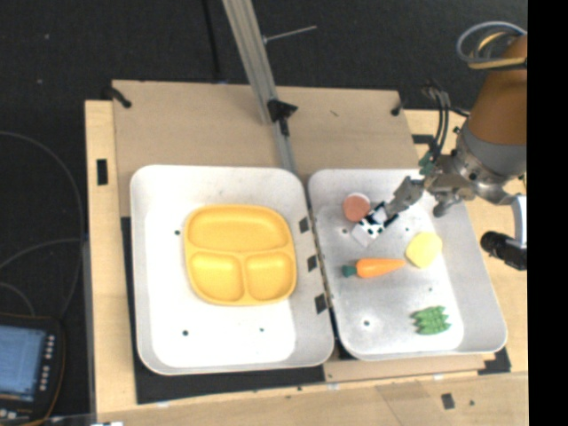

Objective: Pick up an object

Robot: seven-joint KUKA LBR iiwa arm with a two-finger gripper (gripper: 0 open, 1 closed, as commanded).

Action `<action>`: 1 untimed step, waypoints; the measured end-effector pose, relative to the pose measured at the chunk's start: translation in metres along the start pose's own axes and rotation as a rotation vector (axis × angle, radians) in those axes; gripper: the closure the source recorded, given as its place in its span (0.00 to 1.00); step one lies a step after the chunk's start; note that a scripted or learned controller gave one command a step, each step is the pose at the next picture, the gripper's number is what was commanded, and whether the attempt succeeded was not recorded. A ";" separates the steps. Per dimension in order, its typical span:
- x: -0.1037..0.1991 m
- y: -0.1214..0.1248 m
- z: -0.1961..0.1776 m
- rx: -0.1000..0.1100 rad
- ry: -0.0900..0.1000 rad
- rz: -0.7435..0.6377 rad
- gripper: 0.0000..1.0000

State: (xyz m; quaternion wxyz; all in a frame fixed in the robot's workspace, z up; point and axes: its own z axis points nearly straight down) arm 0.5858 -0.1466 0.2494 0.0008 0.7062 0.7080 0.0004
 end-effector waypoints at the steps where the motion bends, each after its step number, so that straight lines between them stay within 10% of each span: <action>1: 0.000 0.000 0.000 0.000 0.000 0.001 0.00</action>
